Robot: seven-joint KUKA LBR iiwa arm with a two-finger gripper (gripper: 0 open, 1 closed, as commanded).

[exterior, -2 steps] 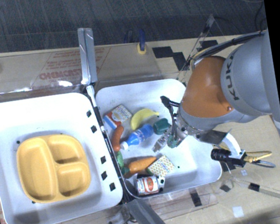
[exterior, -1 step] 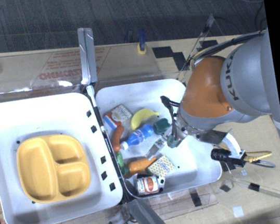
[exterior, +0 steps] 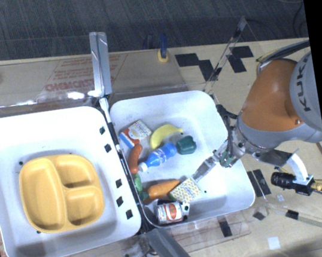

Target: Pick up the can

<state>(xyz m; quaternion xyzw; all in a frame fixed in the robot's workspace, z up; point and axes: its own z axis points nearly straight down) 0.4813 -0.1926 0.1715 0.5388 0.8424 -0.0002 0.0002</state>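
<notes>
So far the can (exterior: 170,212) lies on its side at the near edge of the right bin (exterior: 205,100), not picked up yet. Just above it, the gripper (exterior: 189,189) reaches down by a carrot (exterior: 161,188). Whether its fingers are apart or together cannot be told.

Grey arm (exterior: 280,118), orange band, slim metal pincer (exterior: 199,172)
</notes>
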